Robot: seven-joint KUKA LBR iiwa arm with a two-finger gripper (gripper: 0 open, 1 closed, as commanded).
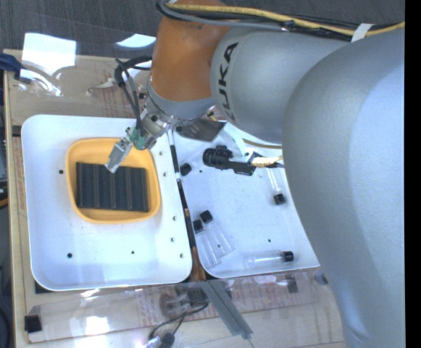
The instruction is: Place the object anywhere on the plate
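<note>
Fingers of the gripper [117, 157] look pressed together into one pale taper over the yellow plate's [72, 183] upper right part; we see nothing clamped between them. Right of the plate lie a black piece [223, 158] and a capped tube [268, 257], likely candidates. We judge picking remains; next comes reaching right.

Black letters "KUK" of the maker's name run down the grey arm [268, 85]

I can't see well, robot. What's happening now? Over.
Fingers over yellow plate, grip unclear. Dark grille on plate. Tubes in right bin.
</note>
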